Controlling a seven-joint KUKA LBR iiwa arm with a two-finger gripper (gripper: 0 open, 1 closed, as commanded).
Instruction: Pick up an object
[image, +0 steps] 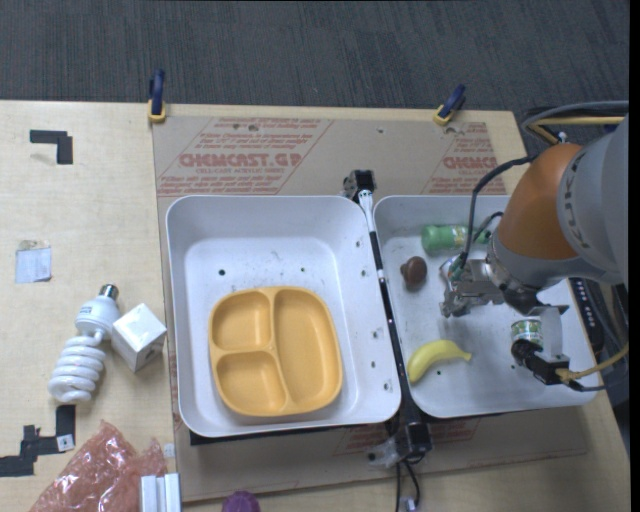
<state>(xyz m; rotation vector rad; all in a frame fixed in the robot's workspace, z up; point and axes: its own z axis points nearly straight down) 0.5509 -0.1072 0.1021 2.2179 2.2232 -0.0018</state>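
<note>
Camera view, arm (560, 215) bent over right bin (500, 395)

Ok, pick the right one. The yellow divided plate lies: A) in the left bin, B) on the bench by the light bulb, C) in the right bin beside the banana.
A: the yellow divided plate sits in the left bin, while the banana lies in the right bin.
</note>
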